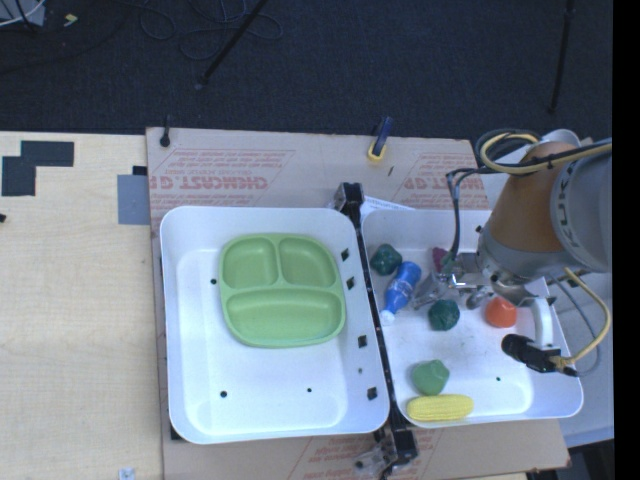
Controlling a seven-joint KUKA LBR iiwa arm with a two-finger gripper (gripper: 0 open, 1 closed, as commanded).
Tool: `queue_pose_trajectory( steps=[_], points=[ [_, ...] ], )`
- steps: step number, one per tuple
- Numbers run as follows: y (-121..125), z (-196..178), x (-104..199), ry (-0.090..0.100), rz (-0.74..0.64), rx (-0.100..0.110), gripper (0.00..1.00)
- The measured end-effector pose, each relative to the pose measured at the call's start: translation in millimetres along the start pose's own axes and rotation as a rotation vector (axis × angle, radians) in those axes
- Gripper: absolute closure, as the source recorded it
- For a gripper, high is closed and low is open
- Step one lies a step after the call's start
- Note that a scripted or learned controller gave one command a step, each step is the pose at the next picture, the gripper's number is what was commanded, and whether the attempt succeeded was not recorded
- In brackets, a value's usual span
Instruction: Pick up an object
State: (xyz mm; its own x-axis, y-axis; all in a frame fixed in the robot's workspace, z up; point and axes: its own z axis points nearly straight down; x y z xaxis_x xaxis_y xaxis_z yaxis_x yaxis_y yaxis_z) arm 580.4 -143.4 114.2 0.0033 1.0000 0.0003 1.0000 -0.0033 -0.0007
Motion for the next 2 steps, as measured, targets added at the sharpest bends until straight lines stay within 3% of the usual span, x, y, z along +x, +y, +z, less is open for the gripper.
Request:
queue_pose_trajectory(
  steps=[1, 2],
  points=[
    [-0.4, 21.9, 1.6, 0.000, 0.001, 0.002, 0.00],
    [-0.5, 20.4, 1.0, 0.002, 0.003, 0.006, 1.00]
  ],
)
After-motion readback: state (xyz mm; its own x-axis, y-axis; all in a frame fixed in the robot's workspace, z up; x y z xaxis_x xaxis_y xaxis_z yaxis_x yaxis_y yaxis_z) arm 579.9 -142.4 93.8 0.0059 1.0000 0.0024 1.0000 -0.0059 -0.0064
